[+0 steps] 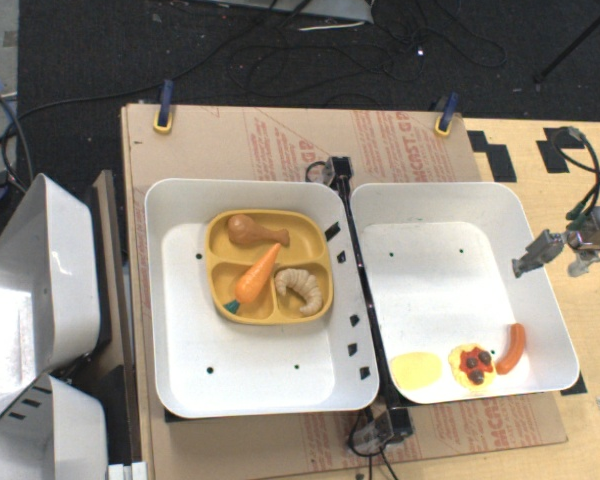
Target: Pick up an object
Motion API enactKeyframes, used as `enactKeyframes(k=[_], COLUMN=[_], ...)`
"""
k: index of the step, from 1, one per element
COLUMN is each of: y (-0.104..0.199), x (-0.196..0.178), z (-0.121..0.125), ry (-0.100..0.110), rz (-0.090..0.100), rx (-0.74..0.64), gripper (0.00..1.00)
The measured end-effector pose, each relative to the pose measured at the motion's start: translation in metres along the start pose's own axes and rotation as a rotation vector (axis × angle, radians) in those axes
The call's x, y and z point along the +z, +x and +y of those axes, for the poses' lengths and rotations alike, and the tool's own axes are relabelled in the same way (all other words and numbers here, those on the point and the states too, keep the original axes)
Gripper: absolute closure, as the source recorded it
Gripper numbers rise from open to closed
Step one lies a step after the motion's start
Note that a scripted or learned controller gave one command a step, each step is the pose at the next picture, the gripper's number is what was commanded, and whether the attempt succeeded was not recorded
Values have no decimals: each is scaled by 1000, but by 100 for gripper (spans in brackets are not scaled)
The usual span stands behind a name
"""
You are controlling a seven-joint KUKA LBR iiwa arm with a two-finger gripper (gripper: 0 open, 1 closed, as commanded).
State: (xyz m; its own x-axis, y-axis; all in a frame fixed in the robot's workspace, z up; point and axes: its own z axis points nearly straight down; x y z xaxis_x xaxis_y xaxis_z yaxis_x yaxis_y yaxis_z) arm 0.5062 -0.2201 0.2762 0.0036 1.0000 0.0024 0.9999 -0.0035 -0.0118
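A sausage (511,348), a small pizza (472,362) and a yellow disc (416,370) lie along the right bin's (435,213) near edge. The gripper (552,249) (fingers' state cannot be told) hovers at that bin's right edge.

Yellow divided plate (217,286) in left bin (180,368): drumstick (257,232), carrot (258,274), shrimp (302,287). Right of plate: sausage (511,348), gripper (536,252).

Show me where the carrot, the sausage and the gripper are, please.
carrot (259,274): camera view, middle of its orange body.
sausage (512,348): camera view, middle of its length.
gripper (533,255): camera view, at its grey fingertips.
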Motion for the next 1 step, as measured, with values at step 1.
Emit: enactKeyframes(k=[1], y=[1], x=[-6], z=[2], ry=[-12], rz=[-3], rx=[-5], gripper=[0])
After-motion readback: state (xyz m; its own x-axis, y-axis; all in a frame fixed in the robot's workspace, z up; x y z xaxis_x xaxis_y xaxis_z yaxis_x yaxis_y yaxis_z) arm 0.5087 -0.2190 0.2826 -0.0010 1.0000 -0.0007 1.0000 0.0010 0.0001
